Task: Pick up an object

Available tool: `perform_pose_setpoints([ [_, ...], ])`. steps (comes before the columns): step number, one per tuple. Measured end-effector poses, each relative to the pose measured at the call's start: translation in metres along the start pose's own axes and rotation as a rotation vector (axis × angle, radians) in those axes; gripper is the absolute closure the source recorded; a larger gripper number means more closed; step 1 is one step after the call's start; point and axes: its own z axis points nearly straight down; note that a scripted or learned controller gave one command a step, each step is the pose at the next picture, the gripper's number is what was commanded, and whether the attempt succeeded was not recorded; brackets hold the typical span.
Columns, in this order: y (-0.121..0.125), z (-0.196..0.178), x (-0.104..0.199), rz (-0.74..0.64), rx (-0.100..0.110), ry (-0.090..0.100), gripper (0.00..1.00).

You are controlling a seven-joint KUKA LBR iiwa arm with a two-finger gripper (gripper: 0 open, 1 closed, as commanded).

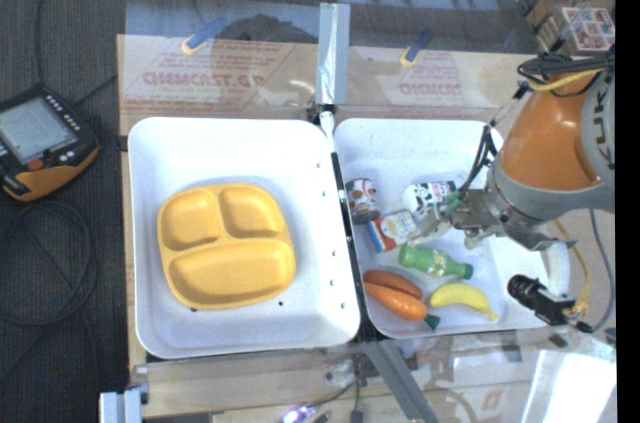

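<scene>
Two shallow white bins sat side by side on the surface [225, 71], which looked like a brown board with red lettering under a clear sheet. The left bin [150, 151] held just a yellow plastic plate with three compartments [227, 245], lying flat near the middle. The right bin [400, 136] had all the small stuff: a little red-and-white can [362, 199] close to the dividing wall, an orange-and-white carton lying on its side [388, 229] just beside it, a small white bottle with black patches [428, 196] further right, a green plastic bottle lying flat [434, 261] below those, then an orange carrot [398, 302] and a reddish sausage-shaped piece [392, 282] touching each other near the front wall, plus a yellow banana [463, 299] just right of the carrot. The grey arm with its orange band [545, 151] came in from the right, and the gripper [462, 214] was low over the right bin, between the white bottle and the green bottle. Couldn't tell how the jaws stood, honestly, too much clutter and blur there, and nothing was visibly caught in them. A black handheld controller with a screen [40, 143] lay on the dark carpet off to the left.
</scene>
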Motion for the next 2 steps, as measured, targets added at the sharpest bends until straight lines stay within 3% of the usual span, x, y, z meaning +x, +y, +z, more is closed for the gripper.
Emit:
perform_pose_setpoints([
  [1,0.036,0.046,-0.018,0.029,-0.001,0.001,0.0],
  [2,0.11,0.092,-0.024,-0.135,-0.018,-0.006,0.0],
])
